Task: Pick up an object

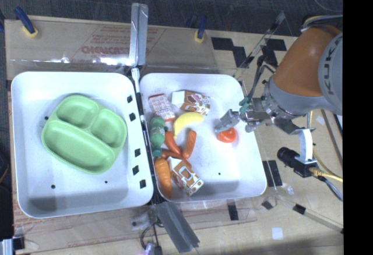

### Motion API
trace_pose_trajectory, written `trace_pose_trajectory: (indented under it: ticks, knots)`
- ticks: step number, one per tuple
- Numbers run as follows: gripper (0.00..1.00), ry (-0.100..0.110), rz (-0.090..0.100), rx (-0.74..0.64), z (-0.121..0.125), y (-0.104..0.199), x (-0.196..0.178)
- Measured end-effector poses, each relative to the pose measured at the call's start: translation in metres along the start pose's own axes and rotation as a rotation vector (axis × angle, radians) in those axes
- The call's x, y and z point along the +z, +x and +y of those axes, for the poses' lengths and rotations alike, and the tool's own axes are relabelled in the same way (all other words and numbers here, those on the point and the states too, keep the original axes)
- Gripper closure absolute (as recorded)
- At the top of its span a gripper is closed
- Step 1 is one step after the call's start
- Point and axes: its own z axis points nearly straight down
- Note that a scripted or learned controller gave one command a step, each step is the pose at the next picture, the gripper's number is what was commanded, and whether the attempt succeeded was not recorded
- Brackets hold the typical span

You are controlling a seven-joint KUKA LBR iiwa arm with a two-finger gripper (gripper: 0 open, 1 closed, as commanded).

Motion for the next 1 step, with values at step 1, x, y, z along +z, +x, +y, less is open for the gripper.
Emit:
trace_pose_trajectory:
  ticks: [1]
  knots:
    - [0.00, -0.006, -0.001, 0.182, 0.0839, -0.0230, 0.1297]
